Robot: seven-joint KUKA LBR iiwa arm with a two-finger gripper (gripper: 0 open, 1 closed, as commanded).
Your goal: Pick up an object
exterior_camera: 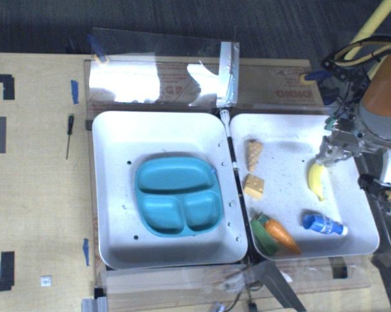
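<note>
The right bin (pixel 280 130) holds a yellow banana (pixel 317 181), a blue bottle (pixel 324 225) lying on its side, an orange carrot (pixel 282 234) across a green item (pixel 263 238), a tan waffle cone (pixel 254 153) and a pale yellow block (pixel 254 186). My gripper (pixel 330 155) hangs at the bin's right side, just above and to the right of the banana's upper end. I see nothing held in it.
The left bin (pixel 110 174) holds a blue divided plate (pixel 179 195). A clear plastic sheet (pixel 156 77) and a metal post (pixel 227 73) stand behind the bins. Cables (pixel 351 57) run at the upper right. A screwdriver (pixel 69 135) lies on the bench at left.
</note>
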